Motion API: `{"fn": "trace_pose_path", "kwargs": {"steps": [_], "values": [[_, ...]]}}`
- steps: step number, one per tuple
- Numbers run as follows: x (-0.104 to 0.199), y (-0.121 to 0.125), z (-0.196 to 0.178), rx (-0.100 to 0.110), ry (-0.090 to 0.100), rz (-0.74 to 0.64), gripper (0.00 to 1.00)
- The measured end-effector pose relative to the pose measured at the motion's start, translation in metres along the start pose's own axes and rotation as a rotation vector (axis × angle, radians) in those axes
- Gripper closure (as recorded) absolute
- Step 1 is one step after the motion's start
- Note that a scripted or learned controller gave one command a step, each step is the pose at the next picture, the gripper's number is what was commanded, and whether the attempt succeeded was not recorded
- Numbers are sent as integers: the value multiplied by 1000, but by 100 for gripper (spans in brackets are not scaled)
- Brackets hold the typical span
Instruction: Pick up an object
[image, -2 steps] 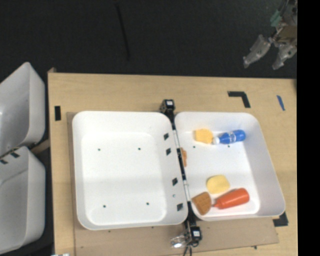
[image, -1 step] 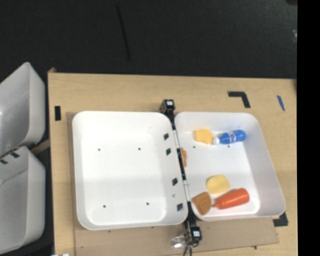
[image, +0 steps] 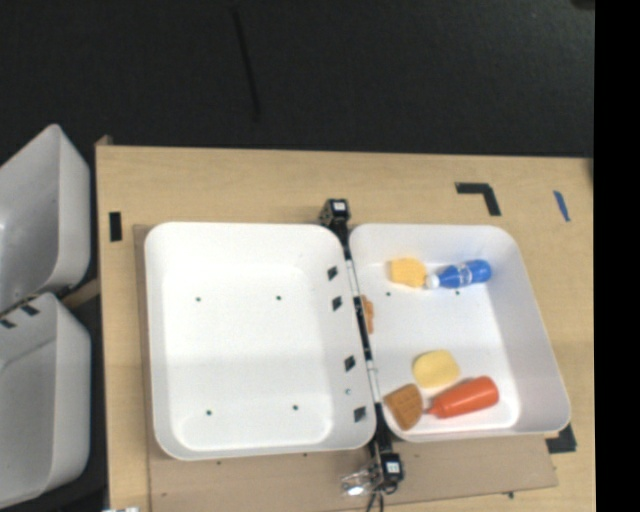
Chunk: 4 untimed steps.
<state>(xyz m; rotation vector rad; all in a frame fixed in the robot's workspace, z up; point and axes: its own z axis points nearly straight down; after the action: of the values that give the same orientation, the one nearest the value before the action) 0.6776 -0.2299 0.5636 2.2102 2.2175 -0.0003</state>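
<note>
Nothing's picked yet: bottle (image: 465, 273), sponge (image: 436, 368) and the rest sit in the right bin (image: 535, 330), gripper state can't tell.

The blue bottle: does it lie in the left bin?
No, the blue bottle lies in the right bin, beside an orange-yellow piece.

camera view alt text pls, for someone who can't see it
Two shallow white bins sit side by side on a tan bench, seen from above. The right bin holds a blue bottle, an orange piece, a yellow piece, a red-orange bottle and a brown piece; the left bin sits beside it.
</note>
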Motion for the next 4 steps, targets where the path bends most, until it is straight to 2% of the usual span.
{"fn": "trace_pose_path", "kwargs": {"steps": [3, 4], "values": [[-1, 0, -33, -10, -11, -16, 100], [-1, 0, -33, -8, -10, -18, 0]]}}
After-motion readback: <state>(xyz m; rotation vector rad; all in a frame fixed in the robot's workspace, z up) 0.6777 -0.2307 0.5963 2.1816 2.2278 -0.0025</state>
